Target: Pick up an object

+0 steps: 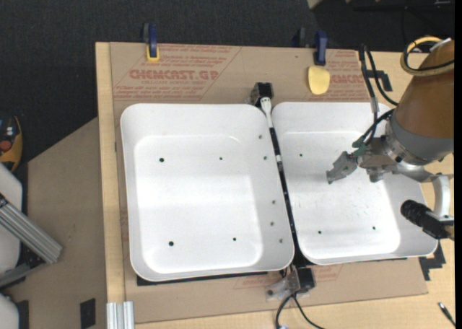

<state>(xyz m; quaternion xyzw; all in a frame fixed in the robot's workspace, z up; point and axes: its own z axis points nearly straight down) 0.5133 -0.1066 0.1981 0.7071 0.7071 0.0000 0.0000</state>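
My gripper (341, 170) hangs over the middle of the right bin (317, 242), reaching in from the right and pointing left and down. Its grey body and the orange band of the arm (431, 104) cover the bin's right side. A small yellow rounded object (318, 79) lies on the brown board behind the right bin, outside it and well apart from the gripper. The left bin (144, 198) sits beside the right one and shows its white floor with small dark dots.
Blue clamps (151, 40) (320, 46) hold the board's far edge. A black fitting with a cable (261, 94) runs along the seam between the bins. Black cables trail beside the arm at the right. A metal rail (29, 230) lies off the bench at the left.
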